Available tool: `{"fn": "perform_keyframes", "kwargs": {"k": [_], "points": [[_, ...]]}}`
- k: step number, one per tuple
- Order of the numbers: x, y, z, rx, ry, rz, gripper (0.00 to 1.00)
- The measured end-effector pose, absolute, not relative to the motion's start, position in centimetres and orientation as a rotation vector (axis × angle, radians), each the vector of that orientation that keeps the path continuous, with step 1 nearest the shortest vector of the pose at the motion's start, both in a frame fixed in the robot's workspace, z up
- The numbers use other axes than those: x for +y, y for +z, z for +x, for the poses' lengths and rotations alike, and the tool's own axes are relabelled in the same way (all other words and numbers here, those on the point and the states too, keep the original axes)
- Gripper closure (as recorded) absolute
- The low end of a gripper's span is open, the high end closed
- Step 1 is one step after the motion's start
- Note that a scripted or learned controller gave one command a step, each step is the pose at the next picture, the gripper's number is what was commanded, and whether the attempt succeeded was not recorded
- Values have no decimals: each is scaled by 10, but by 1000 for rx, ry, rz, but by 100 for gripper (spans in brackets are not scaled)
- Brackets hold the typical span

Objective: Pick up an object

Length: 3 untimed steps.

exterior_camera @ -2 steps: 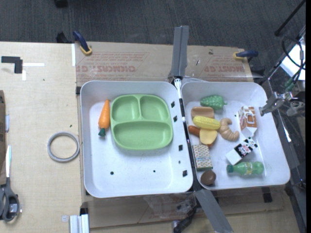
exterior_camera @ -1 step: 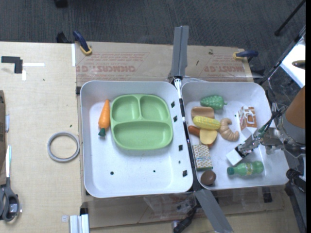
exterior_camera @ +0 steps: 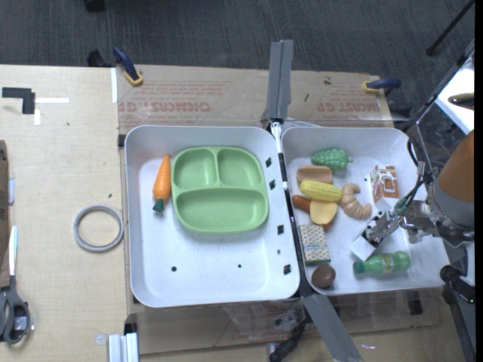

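Note:
My gripper (exterior_camera: 379, 229) hangs low over the right part of the right bin (exterior_camera: 362, 137), just above a green bottle (exterior_camera: 383, 264) lying on its side. To its left lie a croissant (exterior_camera: 353, 200), a corn cob (exterior_camera: 321, 191), a hot dog (exterior_camera: 315, 174), a yellow-orange slice (exterior_camera: 323, 213) and a green bumpy vegetable (exterior_camera: 330, 157). A red-and-white packet (exterior_camera: 386, 181) lies behind the gripper. A patterned box (exterior_camera: 312, 242) and a brown ball (exterior_camera: 323, 276) sit near the bin's front left. I see nothing held in the gripper.
The left bin (exterior_camera: 143, 262) holds a green divided plate (exterior_camera: 220, 188) and a carrot (exterior_camera: 161, 179). A tape ring (exterior_camera: 98, 227) and scissors (exterior_camera: 13, 308) lie on the bench at left. A metal divider (exterior_camera: 279, 78) runs between the bins.

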<state>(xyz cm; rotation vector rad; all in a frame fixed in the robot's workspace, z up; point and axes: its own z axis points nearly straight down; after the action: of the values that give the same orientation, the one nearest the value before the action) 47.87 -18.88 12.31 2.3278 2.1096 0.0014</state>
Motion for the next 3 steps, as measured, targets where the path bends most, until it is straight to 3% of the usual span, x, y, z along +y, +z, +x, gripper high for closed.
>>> {"fn": "perform_keyframes", "kwargs": {"k": [1, 2, 3], "points": [[-203, 108, 540, 2077, 15, 2341, 0], [-179, 164, 593, 2421, -1, 2001, 0], [-164, 132, 659, 2581, -1, 1786, 0]]}}
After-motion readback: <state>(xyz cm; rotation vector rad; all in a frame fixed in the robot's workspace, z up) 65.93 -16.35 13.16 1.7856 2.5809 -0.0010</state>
